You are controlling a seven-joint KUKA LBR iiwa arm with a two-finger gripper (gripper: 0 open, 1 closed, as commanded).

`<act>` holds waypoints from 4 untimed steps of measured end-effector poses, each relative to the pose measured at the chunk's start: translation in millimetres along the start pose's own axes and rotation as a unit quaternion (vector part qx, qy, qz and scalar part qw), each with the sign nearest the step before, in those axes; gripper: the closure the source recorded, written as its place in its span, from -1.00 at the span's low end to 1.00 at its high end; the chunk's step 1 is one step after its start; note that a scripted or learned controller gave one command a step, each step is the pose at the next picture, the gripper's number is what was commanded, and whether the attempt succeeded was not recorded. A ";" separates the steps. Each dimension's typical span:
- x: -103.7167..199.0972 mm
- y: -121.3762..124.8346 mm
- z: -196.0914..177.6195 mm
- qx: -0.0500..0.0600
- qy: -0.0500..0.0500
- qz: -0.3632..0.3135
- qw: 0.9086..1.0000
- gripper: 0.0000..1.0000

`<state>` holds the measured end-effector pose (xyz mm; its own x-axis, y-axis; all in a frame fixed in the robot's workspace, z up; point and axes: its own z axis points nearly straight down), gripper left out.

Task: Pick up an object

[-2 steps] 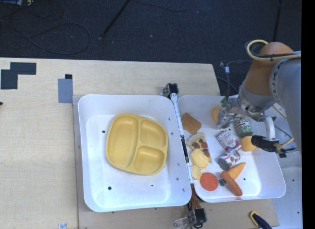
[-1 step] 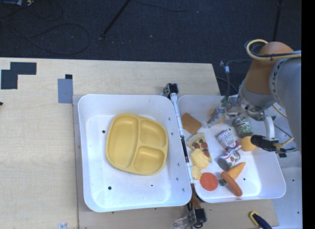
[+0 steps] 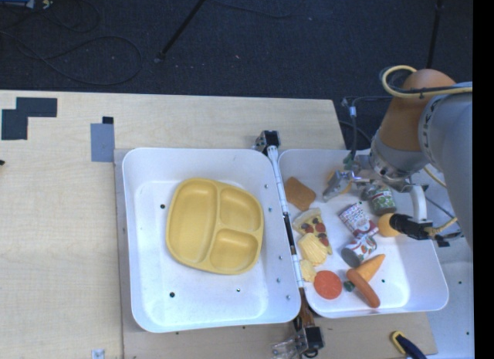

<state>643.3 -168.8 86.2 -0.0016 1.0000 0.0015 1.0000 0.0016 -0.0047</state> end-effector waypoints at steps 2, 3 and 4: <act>29.7 0.3 -7.6 0.000 0.000 0.000 1.000 -1.00; -2.6 3.0 -4.2 -0.003 0.003 -0.001 1.000 -1.00; -3.7 0.6 -11.2 0.003 0.003 -0.001 1.000 1.00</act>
<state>644.0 -172.4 97.4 -0.0034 1.0000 0.0073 0.9999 0.0035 -0.0115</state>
